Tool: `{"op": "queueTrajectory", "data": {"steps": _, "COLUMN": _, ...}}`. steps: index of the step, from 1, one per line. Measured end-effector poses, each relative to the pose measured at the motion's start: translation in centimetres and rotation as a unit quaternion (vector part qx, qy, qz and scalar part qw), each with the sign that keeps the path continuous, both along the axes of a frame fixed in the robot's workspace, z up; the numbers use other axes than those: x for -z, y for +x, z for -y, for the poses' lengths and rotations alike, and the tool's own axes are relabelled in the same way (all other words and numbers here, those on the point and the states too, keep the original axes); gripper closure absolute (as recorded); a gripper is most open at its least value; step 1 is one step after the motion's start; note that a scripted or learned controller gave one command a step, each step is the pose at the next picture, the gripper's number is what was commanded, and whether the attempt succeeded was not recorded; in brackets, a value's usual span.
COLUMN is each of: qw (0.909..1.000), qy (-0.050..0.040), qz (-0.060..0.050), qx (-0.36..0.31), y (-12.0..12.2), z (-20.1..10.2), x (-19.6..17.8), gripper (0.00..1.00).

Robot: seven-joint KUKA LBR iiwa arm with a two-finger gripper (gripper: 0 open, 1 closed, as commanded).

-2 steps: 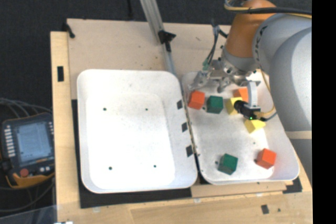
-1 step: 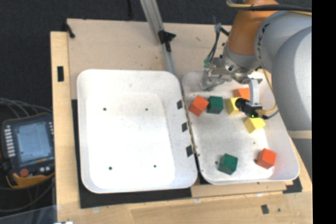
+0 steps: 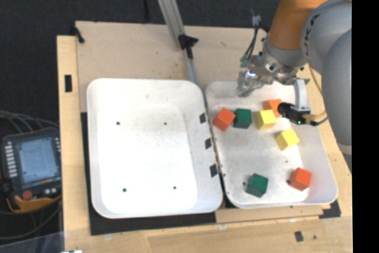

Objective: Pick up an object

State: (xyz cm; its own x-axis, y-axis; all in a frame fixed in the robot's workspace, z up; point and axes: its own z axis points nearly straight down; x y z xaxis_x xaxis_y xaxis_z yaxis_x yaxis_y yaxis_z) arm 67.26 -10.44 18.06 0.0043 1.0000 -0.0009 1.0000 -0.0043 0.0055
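Seven blocks lie in the right bin, among them an orange block touching a green block, while the gripper, finger state unreadable, hangs above its far-left corner beside the left bin.

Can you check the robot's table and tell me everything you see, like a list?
Surface: wooden bench with a left bin and a right bin.
Job's things: seven blocks in the right bin: three orange, two green, two yellow.
Clutter: nothing seen.
Gripper: gripper above the right bin's far edge, holding nothing visible.
Cables: wires beside the wrist.
Surroundings: metal pole, handheld screen, dark floor.
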Motion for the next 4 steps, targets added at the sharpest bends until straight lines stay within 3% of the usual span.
{"op": "queueTrajectory", "data": {"steps": 1, "qw": 1.0000, "qy": -0.0003, "qz": 0.001, "qx": 0.001, "y": -0.4, "z": 0.6, "x": -6.3, "gripper": 1.00}}
{"op": "queueTrajectory", "data": {"steps": 2, "qw": 1.0000, "qy": 0.0000, "qz": 0.000, "qx": -0.002, "y": -0.2, "z": 0.7, "x": -9.7, "gripper": 1.00}}
{"op": "queueTrajectory", "data": {"steps": 4, "qw": 1.0000, "qy": 0.0008, "qz": -0.003, "qx": -0.005, "y": -4.8, "z": -7.9, "x": -9.4, "gripper": 1.00}}
